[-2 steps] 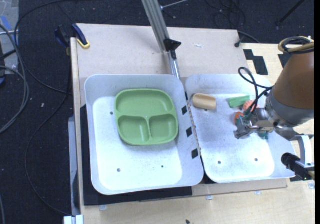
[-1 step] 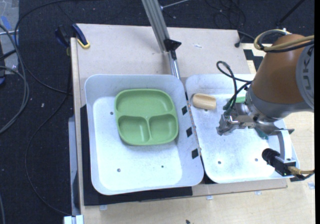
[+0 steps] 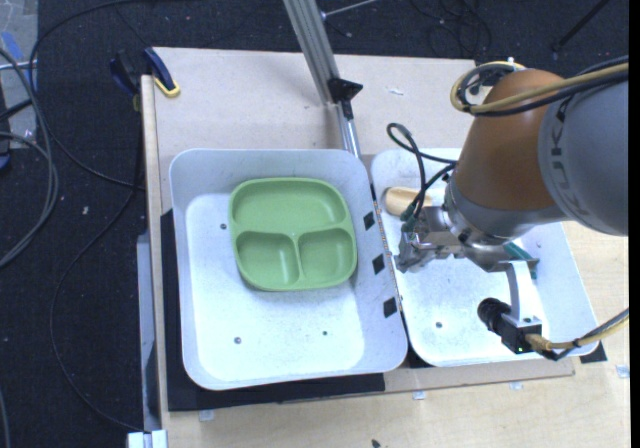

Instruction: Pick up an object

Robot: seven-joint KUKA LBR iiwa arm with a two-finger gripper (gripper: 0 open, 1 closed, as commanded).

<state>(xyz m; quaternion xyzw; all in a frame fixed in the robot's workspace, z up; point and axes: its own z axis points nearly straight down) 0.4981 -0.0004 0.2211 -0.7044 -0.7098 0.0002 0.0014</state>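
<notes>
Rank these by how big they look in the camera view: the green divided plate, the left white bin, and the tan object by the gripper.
1. left white bin
2. green divided plate
3. tan object, partly hidden by the arm

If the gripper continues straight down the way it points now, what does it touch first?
Probably the bare floor of the right shallow white bin: the gripper hangs over its left side. Depth is unclear from above.

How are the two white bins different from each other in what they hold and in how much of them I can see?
The left bin holds a green divided plate and is seen whole; the right bin lies largely under the arm. The left bin's floor is mostly bare; a tan object shows in the right bin. Both are shallow and white.
</notes>
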